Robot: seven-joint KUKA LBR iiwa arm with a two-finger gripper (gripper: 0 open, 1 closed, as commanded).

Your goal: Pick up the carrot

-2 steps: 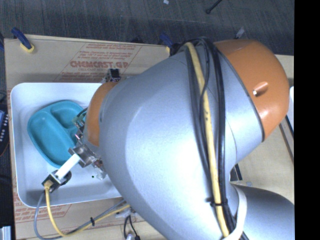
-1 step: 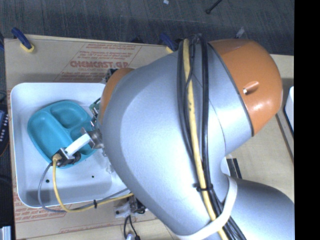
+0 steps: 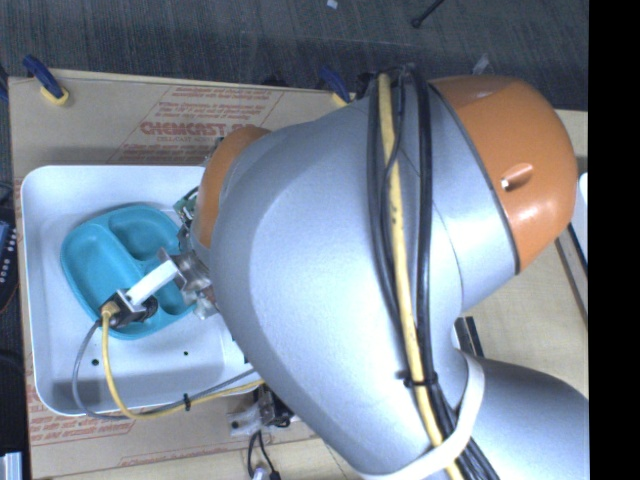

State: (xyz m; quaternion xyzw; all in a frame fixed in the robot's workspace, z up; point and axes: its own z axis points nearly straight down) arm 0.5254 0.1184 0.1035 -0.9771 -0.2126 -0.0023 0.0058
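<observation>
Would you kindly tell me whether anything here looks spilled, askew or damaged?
Nothing stands out. The teal dish in the white bin looks intact; the arm hides most of the rest, so that part cannot be judged.

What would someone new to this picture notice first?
The grey arm, with its orange band at upper right, looms across the middle and right of the view. At left, a bright blue divided dish lies in the white bin, partly under the arm.

Glossy teal plastic dish (image 3: 100,258) and smooth white plastic bin (image 3: 45,218)
</observation>
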